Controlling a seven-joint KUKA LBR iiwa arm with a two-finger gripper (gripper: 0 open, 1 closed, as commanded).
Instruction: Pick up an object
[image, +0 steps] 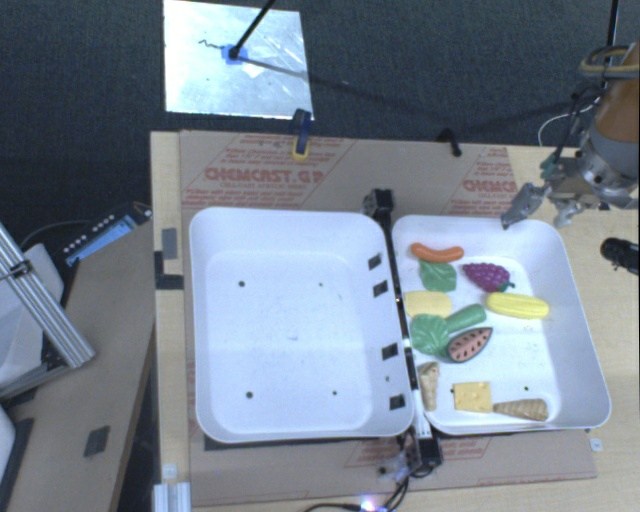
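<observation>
The gripper (540, 203) hangs over the right bin's (575, 300) far rim, fingers spread apart with nothing between them. All the toy food lies in that bin: sausage (437, 252), grapes (487, 274), corn (517, 306), watermelon slice (468, 344), cheese (472, 397) among others.

The main risk is crowding. The leaf (430, 331), cucumber (464, 319) and watermelon slice touch or overlap, so a descent there may pinch two pieces or push them aside. Flat pieces like the cheese may slip from the fingers. Items near the divider (400, 330) leave little finger room. The corn and grapes sit more apart, with bare floor toward the right wall. The left bin (290, 320) offers open space.
</observation>
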